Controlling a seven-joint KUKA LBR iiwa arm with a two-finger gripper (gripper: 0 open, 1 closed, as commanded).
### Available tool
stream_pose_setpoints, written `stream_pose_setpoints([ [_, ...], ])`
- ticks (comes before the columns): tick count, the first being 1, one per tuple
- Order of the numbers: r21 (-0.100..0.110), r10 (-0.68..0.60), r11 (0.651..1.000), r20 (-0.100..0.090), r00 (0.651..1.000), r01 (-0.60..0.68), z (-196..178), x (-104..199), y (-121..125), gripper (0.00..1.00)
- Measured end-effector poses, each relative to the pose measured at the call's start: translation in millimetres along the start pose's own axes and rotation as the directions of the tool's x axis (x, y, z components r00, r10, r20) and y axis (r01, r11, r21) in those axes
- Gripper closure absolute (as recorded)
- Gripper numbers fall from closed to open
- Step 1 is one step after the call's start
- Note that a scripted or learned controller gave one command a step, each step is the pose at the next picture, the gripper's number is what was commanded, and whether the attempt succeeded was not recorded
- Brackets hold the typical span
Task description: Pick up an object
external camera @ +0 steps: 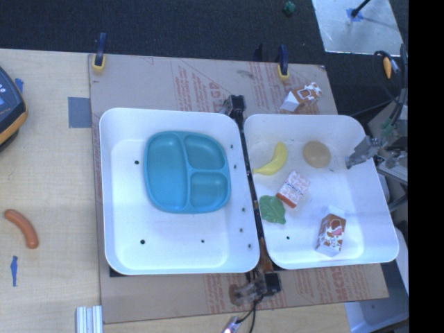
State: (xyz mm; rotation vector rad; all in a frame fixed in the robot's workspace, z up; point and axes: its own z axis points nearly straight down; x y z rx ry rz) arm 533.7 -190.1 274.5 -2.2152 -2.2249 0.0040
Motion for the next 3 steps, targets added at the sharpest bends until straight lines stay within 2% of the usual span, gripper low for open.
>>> stream_pose_setpoints([
  [1,0.002,-0.003,1.000,0.001,1.000,0.003,90.4,-10.0,47.2,0.00],
  [2,-0.005,-0.002,1.000,0.002,1.000,0.002,168.9,43.7,106.9,0.00],
  [3,0.001,0.000,1.000,0.001,1.000,0.000,182.7,74.0,64.3,0.00],
])
